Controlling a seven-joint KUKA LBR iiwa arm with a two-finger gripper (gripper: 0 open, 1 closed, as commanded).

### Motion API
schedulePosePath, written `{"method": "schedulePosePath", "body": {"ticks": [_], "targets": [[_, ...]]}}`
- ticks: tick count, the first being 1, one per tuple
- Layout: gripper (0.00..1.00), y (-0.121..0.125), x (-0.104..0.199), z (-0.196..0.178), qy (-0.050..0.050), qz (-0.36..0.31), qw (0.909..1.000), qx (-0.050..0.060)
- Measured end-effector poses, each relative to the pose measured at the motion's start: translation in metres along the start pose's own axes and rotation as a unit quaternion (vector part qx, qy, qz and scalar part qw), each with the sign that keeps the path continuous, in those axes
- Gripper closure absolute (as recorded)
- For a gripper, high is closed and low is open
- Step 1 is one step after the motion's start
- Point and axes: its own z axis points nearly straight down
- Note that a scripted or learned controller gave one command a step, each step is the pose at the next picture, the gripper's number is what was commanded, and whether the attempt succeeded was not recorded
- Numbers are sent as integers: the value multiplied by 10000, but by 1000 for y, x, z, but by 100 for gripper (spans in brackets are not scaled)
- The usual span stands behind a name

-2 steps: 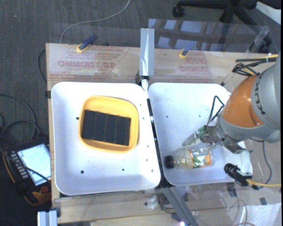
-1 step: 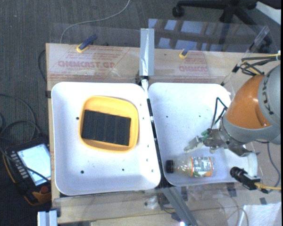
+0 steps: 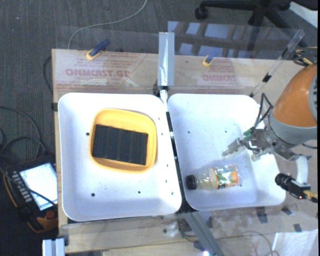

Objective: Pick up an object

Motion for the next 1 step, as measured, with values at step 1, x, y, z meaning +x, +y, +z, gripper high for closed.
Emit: {"method": "schedulePosePath", "body": {"ticks": [1], "targets": [[0, -17, 1, 78, 4, -541, 9985, -77]]}}
